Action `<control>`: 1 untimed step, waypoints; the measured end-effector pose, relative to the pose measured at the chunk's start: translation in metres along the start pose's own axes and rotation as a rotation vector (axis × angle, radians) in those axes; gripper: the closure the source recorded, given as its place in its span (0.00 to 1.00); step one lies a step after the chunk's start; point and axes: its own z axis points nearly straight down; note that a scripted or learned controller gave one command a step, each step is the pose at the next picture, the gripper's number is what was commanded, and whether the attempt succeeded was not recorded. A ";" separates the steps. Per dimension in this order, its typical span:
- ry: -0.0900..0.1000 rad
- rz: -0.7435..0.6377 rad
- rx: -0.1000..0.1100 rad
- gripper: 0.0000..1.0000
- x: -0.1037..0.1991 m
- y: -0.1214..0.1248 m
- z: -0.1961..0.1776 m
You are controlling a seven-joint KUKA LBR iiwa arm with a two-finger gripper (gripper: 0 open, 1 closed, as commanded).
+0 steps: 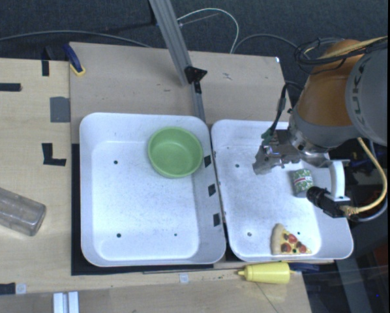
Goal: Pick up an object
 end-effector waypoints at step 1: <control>0.001 -0.001 0.001 1.00 0.054 0.032 -0.003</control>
